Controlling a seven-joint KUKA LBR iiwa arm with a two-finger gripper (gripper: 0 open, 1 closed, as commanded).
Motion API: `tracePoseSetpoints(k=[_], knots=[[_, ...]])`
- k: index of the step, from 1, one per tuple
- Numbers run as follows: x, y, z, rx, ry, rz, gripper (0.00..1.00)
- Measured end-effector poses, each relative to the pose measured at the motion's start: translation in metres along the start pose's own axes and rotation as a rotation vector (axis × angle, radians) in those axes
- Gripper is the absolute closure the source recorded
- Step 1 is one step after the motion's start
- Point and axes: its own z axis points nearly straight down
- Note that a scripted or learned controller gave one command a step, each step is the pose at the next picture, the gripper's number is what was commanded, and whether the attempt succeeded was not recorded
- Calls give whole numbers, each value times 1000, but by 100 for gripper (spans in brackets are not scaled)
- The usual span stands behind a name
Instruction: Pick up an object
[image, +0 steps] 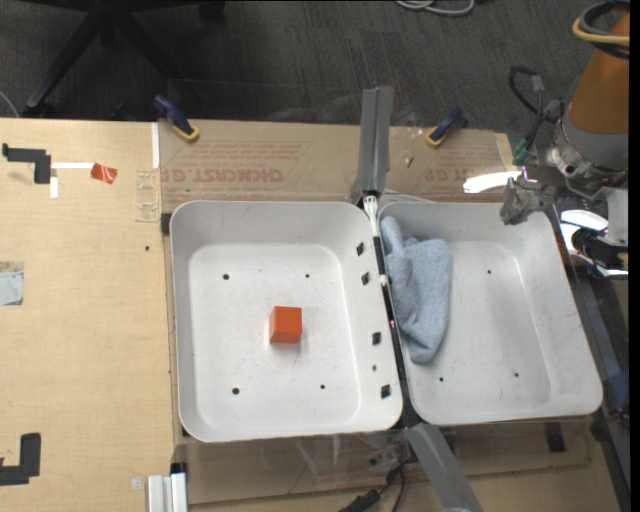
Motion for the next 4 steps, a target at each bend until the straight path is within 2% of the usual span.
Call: tracePoseSetpoints(k=[1, 2, 3, 4], knots=[[55, 11, 9, 0, 1, 21, 100], [100, 7, 25, 0, 1, -80, 100], [140, 4, 34, 1, 1, -68, 100], [139, 4, 25, 0, 0, -69, 100]])
